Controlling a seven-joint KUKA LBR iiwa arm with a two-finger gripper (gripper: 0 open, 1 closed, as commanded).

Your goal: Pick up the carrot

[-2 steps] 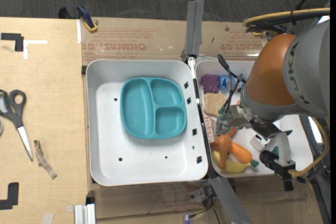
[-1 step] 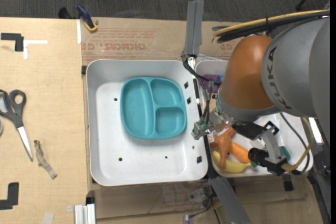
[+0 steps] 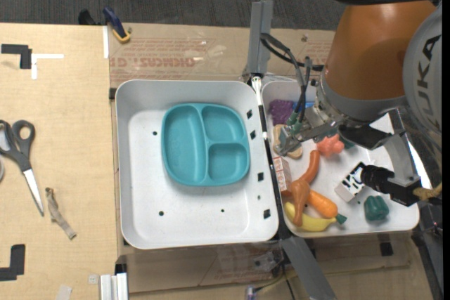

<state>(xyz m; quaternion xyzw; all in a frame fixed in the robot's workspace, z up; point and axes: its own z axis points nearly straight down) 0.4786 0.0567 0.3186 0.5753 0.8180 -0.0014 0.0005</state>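
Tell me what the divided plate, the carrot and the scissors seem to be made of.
Divided plate: teal, probably moulded plastic, with a smooth, soft sheen. Carrot: likely a plastic toy, uniformly orange and slightly glossy; it could be rubber. Scissors: bright blades that look like metal, with grey handles, probably plastic.

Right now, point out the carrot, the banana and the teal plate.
carrot [image 3: 323, 204]: camera view, middle of its orange body.
banana [image 3: 313, 223]: camera view, middle of its yellow curve.
teal plate [image 3: 184, 144]: camera view, floor of its large left compartment.
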